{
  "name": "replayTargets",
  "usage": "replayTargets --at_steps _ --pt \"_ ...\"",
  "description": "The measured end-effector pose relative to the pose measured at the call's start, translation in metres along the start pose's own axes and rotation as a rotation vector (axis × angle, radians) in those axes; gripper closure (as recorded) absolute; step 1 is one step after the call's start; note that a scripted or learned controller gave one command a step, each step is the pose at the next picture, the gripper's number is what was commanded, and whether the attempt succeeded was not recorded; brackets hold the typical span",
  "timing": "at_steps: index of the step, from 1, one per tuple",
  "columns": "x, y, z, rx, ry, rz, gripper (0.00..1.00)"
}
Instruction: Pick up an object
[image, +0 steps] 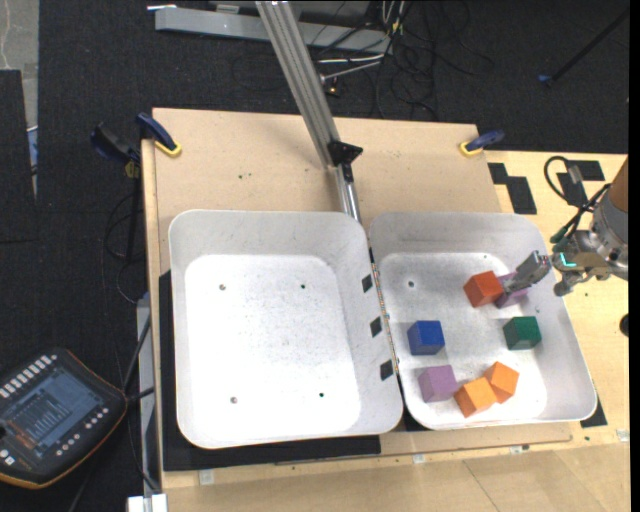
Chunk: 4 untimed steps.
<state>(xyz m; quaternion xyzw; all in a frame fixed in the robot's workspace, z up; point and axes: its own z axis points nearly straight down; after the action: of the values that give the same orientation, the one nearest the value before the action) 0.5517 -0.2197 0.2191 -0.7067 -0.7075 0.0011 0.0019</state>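
One purple block (513, 293) touching end effector (530, 270) tip, beside orange cube (483, 288).

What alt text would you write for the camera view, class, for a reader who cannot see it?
A robot gripper reaches in from the right over the right white bin, beside an orange block and a purple block. That bin also holds a blue cube, a green cube, a lilac cube and two more orange blocks. The left white bin sits alongside.

White bins (270, 330), blue cube (426, 336), green cube (522, 332), purple cube (436, 382), orange blocks (487, 388)
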Motion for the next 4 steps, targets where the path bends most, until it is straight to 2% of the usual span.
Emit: replayTargets --at_steps 1,2,3,4 --pt "0.0 0.001 -0.003 -0.004 -0.001 -0.001 0.0" --pt "0.006 -0.007 0.057 0.002 0.001 0.001 0.0" --pt "0.005 -0.003 0.1 -0.009 -0.003 0.0 0.0" --pt "0.005 -0.003 0.125 -0.003 -0.001 0.001 0.0"
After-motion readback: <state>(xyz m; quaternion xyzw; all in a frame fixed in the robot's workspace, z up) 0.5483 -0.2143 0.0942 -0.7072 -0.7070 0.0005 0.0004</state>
